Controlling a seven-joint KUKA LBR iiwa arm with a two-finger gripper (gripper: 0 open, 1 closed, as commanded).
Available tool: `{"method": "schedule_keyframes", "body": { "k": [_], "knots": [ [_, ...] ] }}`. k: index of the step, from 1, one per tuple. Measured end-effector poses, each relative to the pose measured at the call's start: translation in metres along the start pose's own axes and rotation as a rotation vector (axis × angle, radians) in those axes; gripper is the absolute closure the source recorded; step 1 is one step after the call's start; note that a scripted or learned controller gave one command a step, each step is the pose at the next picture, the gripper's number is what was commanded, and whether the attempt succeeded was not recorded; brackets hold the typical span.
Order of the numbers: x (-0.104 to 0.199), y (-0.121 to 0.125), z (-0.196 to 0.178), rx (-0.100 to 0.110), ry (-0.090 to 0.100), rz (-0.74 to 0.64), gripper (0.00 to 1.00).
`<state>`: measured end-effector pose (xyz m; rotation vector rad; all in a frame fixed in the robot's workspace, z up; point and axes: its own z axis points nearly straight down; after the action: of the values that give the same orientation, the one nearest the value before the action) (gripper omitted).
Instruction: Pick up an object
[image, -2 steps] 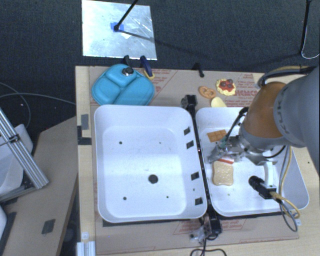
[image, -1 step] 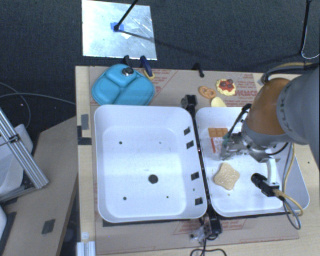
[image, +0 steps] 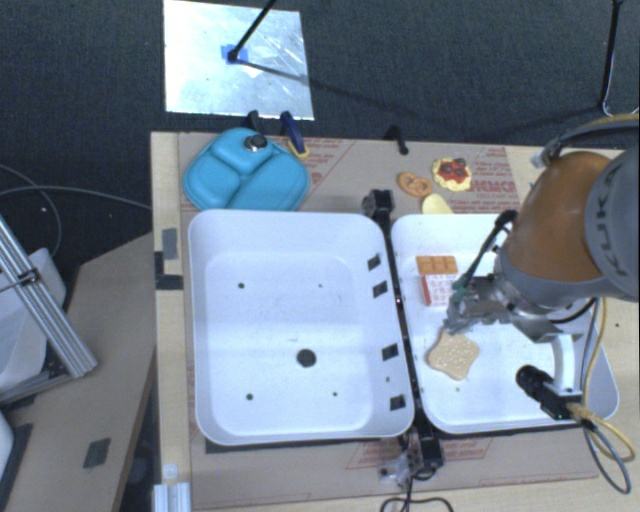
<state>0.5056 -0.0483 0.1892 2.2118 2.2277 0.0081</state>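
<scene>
Scanning from the left, I am looking at the left bin (image: 290, 330), which is showing just a dark round spot (image: 306, 358) on its floor, with a blue sectioned tray (image: 246, 172) sitting on the bench beyond it at 12 o'clock. Moving right, I am seeing the right bin (image: 500, 415), where 2 things are lying: an orange-and-white box (image: 437, 279) toward 11 o'clock, and a tan, toast-like slice (image: 453, 355) near 7 o'clock. The gripper (image: 466, 312) is hanging just above the slice, close beside the box. How wide its fingers are standing I cannot tell, since the wrist is covering them, and I am seeing nothing held.

I am judging the slice to be the nearest target. It is looking light, flat and stiff, probably a toy, so it is likely to skid on the smooth bin floor. I am thinking a pinch across its narrow width is best. Past the bin at 12 o'clock, small toy foods (image: 440, 183) are sitting on the bench.
</scene>
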Motion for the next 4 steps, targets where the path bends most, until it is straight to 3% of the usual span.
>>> {"method": "schedule_keyframes", "body": {
  "k": [1,2,3,4],
  "knots": [
    [0.043,-0.018,-0.042,-0.001,0.000,-0.002,1.00],
    [0.065,-0.016,-0.163,-0.011,0.000,-0.001,1.00],
    [0.152,-0.016,-0.264,-0.010,0.004,-0.006,1.00],
    [0.146,-0.016,-0.258,0.002,-0.001,0.003,0.00]
  ]
}}
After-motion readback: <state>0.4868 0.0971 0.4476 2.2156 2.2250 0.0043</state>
